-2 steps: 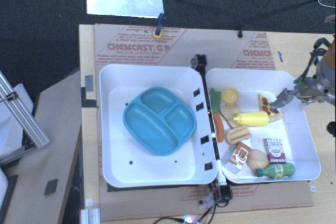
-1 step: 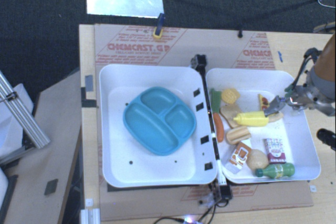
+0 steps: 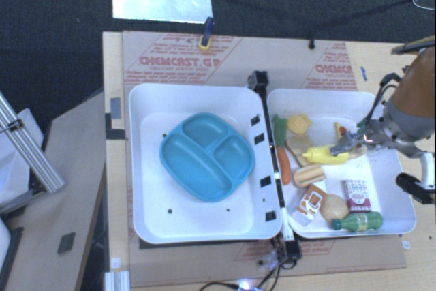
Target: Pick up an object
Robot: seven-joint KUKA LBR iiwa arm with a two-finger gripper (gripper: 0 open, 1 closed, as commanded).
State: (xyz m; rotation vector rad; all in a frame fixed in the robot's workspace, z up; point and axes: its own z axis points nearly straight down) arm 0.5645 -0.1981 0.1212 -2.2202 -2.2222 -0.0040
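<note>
**Count on my screen: two bins, one tray, ten small items**

I count two white bins on the desk [image 3: 170, 54]: the left bin [image 3: 146, 167] and the right bin [image 3: 388, 177].

In the left bin I count one blue divided tray [image 3: 206, 157], with three compartments.

In the right bin I count ten small items: one corn cob [image 3: 299, 123] at 11 o'clock, one green pod [image 3: 280, 129], one carrot [image 3: 284, 165], one banana [image 3: 325, 156], one hot dog [image 3: 308, 174], one potato [image 3: 334, 207], one green bottle [image 3: 357, 221] at 6 o'clock, one red carton [image 3: 356, 195], one orange-and-white packet [image 3: 310, 204], and one tan slice [image 3: 297, 145].
</note>
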